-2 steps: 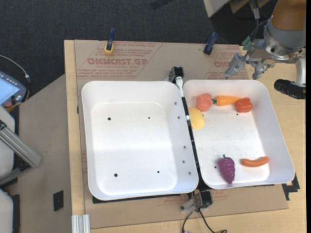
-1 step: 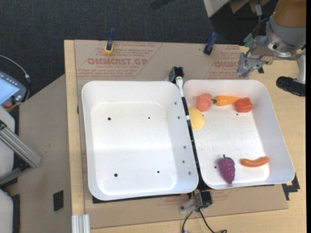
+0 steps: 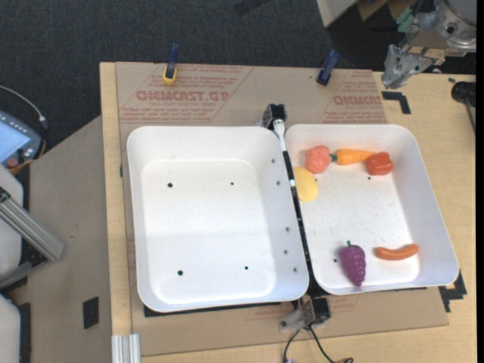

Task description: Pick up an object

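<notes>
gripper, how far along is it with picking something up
Nothing looks done yet. The gripper hangs above the bench, beyond the right bin, with nothing between its fingers. The purple grapes, carrot and other toys lie in that bin. Reaching down, grasping and lifting remain.

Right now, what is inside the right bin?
The right bin holds a pink fruit, carrot, red pepper, yellow lemon, purple grapes and an orange sausage. Nothing covers them; their undersides are hidden.

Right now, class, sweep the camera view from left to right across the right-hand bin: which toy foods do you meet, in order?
Yellow lemon → pink piece → purple grapes → orange carrot → red pepper → orange sausage-shaped piece.
</notes>
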Robot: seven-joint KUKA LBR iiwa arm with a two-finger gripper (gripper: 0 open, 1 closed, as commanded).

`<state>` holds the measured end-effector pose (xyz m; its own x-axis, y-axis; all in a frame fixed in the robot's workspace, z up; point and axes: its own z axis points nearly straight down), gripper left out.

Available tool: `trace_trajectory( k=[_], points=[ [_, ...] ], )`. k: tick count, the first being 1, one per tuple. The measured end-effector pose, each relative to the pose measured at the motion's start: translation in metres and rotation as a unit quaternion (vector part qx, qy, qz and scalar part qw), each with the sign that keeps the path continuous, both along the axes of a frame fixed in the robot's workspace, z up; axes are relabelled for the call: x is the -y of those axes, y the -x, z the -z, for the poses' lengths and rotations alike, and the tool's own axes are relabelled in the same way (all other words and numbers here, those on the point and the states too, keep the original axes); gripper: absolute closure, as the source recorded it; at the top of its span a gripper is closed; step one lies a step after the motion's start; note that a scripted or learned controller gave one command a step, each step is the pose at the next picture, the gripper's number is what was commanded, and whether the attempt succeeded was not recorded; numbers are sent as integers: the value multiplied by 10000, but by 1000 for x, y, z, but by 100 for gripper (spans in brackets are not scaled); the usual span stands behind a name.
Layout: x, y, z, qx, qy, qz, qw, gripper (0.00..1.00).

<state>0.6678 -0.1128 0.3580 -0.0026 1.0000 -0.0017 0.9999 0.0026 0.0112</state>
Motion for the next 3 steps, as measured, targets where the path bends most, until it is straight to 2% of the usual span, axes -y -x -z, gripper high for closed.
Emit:
trace_trajectory(
  k=[1,2,3],
  points=[
    [-18,0,-99,20,3,-4,10000,100],
    [-1,1,-184,13,11,16,10000,100],
    [-1,1,-178,-47,0,14,10000,100]
  ],
)
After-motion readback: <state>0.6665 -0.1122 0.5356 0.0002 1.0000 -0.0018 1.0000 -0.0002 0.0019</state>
